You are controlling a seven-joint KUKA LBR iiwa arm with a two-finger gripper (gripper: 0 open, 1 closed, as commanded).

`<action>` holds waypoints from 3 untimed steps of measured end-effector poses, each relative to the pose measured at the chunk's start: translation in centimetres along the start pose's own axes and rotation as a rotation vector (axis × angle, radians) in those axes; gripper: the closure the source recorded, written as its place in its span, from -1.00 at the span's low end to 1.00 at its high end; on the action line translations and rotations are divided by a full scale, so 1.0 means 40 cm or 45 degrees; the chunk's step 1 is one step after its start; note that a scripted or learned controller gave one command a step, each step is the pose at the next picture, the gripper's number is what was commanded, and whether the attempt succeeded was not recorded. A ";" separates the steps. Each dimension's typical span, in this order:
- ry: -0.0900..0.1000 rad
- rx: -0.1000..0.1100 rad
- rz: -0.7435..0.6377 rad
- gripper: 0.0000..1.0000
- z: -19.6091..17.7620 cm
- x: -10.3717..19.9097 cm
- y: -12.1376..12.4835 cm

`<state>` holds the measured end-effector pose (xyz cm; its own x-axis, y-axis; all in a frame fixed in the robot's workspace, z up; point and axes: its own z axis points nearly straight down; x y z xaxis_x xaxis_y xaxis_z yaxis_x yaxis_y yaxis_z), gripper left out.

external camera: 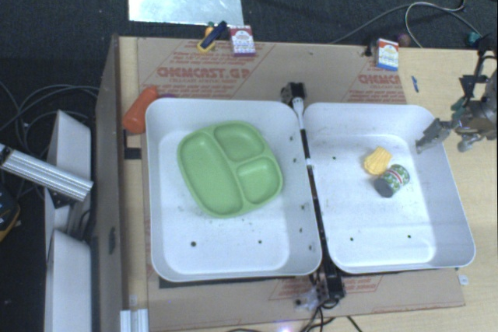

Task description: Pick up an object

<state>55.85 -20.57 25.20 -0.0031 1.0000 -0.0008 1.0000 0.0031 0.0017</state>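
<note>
In the right bin (436,245) lie two small objects side by side, toward its far right part. One is a yellow ridged piece (377,161), like a corn cob. Touching it on the near right is a small can (391,179) with a green and red label, lying on its side. My gripper (450,133) hangs over the right bin's far right rim, to the right of both objects and apart from them. Nothing shows in its grasp.
A green divided plate (229,167) lies in the left bin (179,253). An orange object (140,109) sits outside that bin's far left corner. Two small cartons (243,40) (387,54) and a yellow tool (210,36) rest on the cardboard behind the bins.
</note>
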 end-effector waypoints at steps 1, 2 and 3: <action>0.002 0.003 -0.002 -1.00 0.237 0.067 0.087; 0.001 0.001 -0.002 -1.00 0.419 0.150 0.047; 0.000 -0.002 -0.003 1.00 0.393 0.149 0.049</action>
<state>57.81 -14.63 9.49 -0.0052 1.0000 -0.0010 1.0000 0.0052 0.0032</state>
